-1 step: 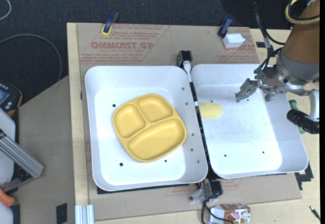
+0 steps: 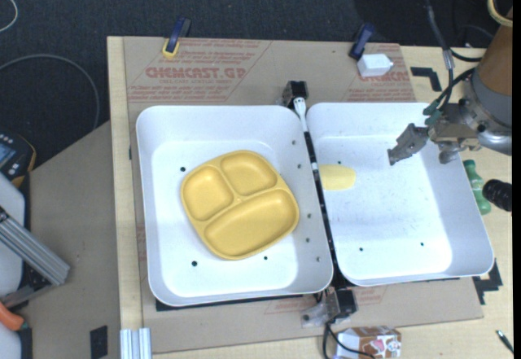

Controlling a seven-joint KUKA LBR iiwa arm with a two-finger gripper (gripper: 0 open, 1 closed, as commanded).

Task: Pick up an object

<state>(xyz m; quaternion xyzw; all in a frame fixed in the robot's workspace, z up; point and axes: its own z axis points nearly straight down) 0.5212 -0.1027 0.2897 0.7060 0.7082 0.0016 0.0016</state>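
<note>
Over in the left bin (image 2: pixel 155 186) sits a yellow divided plate (image 2: pixel 238 203), three compartments, lying flat near the middle and well clear of the walls. Where the two bins meet, a black clamp (image 2: pixel 295 92) grips the rims at the far side.

In the right bin (image 2: pixel 456 256), a small yellow block (image 2: pixel 337 177) rests on the floor just beside the left wall, close to the dividing rims. That looks like the handiest thing to pick in this bin.

Further right, the gripper (image 2: pixel 413 143) hangs above the far right part of that bin, well apart from the block. One dark finger points down and to the left; I cannot tell from here how far the fingers stand apart, and nothing shows between them.

So the pick looks not yet begun: an approach stage, I'd judge. The next move calls for travelling left across the bin, then lowering over the block. The trouble is the wall; with the block so near it, one finger may strike the rim or nudge the block against it.

A green object (image 2: pixel 475 186) lies on the counter (image 2: pixel 244 64) outside the bin's right wall, near the arm.
</note>
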